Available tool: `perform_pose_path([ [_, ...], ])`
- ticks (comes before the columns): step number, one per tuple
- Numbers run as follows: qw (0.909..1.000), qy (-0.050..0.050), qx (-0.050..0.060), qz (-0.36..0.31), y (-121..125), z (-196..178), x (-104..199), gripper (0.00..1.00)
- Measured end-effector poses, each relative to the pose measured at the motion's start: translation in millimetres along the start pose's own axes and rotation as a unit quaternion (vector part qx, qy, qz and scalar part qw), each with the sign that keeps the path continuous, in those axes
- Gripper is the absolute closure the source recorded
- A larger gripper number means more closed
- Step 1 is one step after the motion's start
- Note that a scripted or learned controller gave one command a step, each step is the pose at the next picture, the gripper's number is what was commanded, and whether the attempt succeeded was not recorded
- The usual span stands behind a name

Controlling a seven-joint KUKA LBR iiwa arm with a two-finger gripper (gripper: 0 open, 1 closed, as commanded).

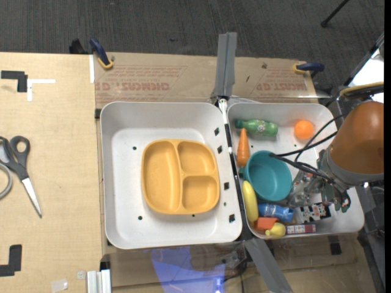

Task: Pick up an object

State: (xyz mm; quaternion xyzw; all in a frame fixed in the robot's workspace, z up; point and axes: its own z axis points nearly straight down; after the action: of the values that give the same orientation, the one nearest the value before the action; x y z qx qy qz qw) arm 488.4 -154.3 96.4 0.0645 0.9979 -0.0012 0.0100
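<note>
You have plenty to choose from in the right bin (317, 110) — a teal bowl (269, 176), banana (249, 202), carrot (243, 147), orange ball (303, 129), green bottle (258, 126) — and all of it lies loose, nothing lifted. The gripper (314, 195) sits low beside the bowl; whether it's spread or closed, I cannot tell — so the pick looks undone.

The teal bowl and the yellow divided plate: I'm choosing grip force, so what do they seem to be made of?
The teal bowl looks like moulded plastic: uniform colour, smooth thick rim, soft sheen. The yellow divided plate also looks like plastic, matte, with rounded moulded dividers forming three compartments. Neither shows glaze highlights, though melamine cannot be ruled out.
</note>
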Motion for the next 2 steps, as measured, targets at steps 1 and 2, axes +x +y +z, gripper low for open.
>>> perform_pose_path([
  [1,0.9892,0.007,0.001,0.146,55,3,7,1.00],
  [2,0.9762,0.009,0.002,0.216,63,5,-12,1.00],
])
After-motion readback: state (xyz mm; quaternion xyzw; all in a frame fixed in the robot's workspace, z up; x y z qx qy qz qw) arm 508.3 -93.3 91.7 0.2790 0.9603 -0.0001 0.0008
